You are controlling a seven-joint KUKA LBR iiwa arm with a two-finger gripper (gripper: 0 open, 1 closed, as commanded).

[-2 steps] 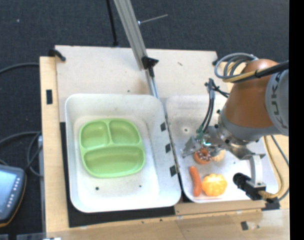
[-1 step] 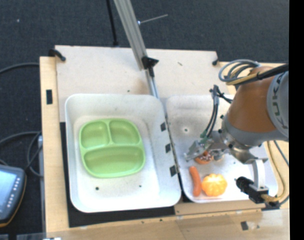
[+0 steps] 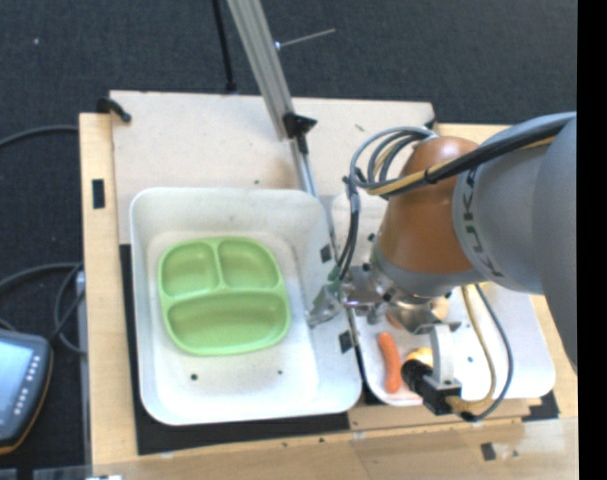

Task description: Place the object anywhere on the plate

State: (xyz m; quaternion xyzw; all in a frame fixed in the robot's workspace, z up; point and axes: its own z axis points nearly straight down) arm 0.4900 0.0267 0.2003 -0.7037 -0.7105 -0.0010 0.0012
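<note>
Green plastic, one divided plate (image 3: 224,296), is sitting in the left white bin (image 3: 153,388), w/ three compartments: two small ones along the far side, one long one nearer the camera. All three are showing bare green.

Two white bins are lying side by side on the tabletop (image 3: 103,268). The right bin (image 3: 528,373) is mostly being covered by the arm.

One orange carrot-like object (image 3: 389,361) is lying in the right bin, near its left wall, long axis running roughly front to back. It's well apart from the plate, in the other bin altogether.

One grey KUKA arm (image 3: 513,218) is reaching in from the right, w/ its orange band (image 3: 428,213) sitting over the gap between the bins. The hand (image 3: 378,303) is hanging just above and beside the far end of the orange object; can't tell whether it's spread or pressed together, since the wrist and cabling are hiding the tips. Nothing is visibly pinched in it.

One bundle of dark cables (image 3: 383,158) is looping over the wrist. One metal strut (image 3: 263,58) is slanting in from the top. One pendant screen (image 3: 8,388) is lying at the far left, off the tabletop.
</note>
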